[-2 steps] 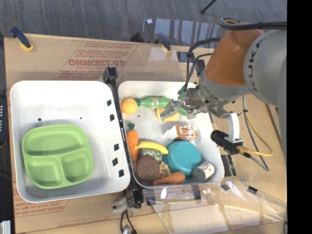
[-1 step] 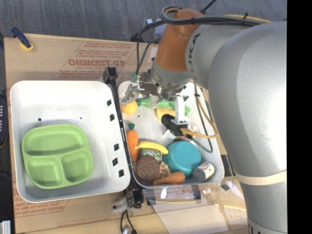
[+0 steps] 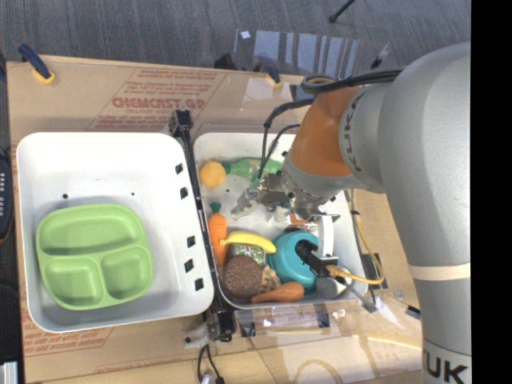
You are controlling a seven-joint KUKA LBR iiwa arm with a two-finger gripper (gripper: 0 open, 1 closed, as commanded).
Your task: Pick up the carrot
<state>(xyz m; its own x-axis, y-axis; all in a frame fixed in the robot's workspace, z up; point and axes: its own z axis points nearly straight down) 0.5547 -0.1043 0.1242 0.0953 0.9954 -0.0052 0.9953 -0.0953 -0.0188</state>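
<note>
An orange carrot [image 3: 217, 235] lies lengthwise against the left wall of the right bin [image 3: 240, 145], next to a yellow banana [image 3: 250, 242]. My gripper [image 3: 270, 196] hangs low over the middle of this bin, under the orange wrist band. It is up and to the right of the carrot and not touching it. The wrist hides most of the gripper, and I see nothing held in it.
The right bin also holds a yellow ball [image 3: 212, 174], a green item [image 3: 249, 166], a teal teapot [image 3: 294, 264], a brown round piece [image 3: 242, 276] and an orange-brown elongated piece [image 3: 278, 294]. A green divided plate [image 3: 94, 254] lies in the left bin [image 3: 96, 158].
</note>
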